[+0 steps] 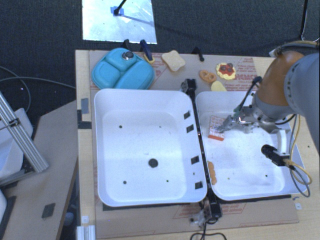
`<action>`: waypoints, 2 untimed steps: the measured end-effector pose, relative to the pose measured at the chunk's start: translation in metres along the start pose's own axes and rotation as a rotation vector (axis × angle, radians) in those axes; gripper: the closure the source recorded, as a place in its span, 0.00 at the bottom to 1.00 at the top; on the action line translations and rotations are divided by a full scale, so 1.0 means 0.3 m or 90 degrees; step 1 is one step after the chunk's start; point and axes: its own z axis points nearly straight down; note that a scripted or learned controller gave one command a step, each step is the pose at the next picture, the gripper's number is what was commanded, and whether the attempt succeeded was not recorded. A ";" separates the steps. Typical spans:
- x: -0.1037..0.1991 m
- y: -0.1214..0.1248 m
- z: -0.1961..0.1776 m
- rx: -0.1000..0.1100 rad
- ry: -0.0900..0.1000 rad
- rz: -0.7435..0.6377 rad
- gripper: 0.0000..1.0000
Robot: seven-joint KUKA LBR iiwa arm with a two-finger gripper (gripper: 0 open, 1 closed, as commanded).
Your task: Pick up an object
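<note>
Low in the right bin (280, 186), the gripper (223, 128) reaches toward its left wall, tips just beside a small card (216, 127) lying flat there; whether it is wide or narrow I cannot tell. Probably the slant is meant to meet the flat card; a brown piece (212, 172) lies by the front-left corner.

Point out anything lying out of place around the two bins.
Several things lie on the bench behind the bins: a blue plastic divided tray, a tan toast-shaped piece, a brown pretzel-shaped piece, a small round pizza-like piece and a pale yellow piece against the right white bin's rim.
</note>
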 end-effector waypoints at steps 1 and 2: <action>0.147 0.126 -0.003 -0.002 -0.005 0.000 0.00; 0.101 0.227 -0.001 -0.001 -0.001 0.000 0.00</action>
